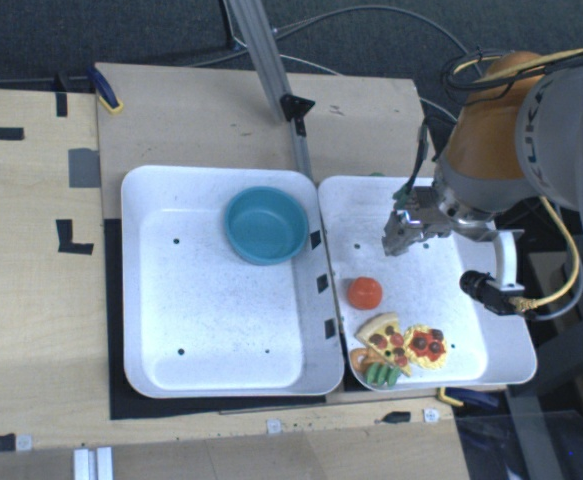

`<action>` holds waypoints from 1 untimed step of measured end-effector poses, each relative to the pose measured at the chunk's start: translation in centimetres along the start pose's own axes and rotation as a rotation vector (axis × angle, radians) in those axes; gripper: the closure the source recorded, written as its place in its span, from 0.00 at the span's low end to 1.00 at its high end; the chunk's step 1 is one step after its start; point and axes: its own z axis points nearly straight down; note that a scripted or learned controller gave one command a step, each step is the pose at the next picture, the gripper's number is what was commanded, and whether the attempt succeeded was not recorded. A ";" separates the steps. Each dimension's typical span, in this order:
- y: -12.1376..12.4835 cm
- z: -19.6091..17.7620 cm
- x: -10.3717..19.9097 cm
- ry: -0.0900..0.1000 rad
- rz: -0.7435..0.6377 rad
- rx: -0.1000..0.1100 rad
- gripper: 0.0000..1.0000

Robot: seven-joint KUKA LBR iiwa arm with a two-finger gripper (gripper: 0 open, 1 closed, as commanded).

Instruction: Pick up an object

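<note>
The table [201, 98] carries two shallow white bins side by side, and everything here can be read off the right bin [491, 363], which sits under the arm's reach from the right edge of the view. The left bin [171, 318] lies on the far side of the right bin's left wall and holds a blue bowl [266, 225] in its upper corner nearest that wall, well away from the arm, so it looks like a less likely pick for now. The grey arm [511, 138] with its orange band leans in over the right bin's upper half, placing the hand [399, 245] low above the bin floor; I cannot tell whether it is apart or together, and nothing shows in it. The likely targets lie toward the right bin's lower left: a toy pizza slice [383, 340] with a yellow and red piece beside it, and above them a small red ball [365, 292], just below the hand and nearest to it
</note>
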 end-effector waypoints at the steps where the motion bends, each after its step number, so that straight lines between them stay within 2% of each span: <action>1: 0.8 -1.2 5.0 0.000 0.000 -0.001 1.00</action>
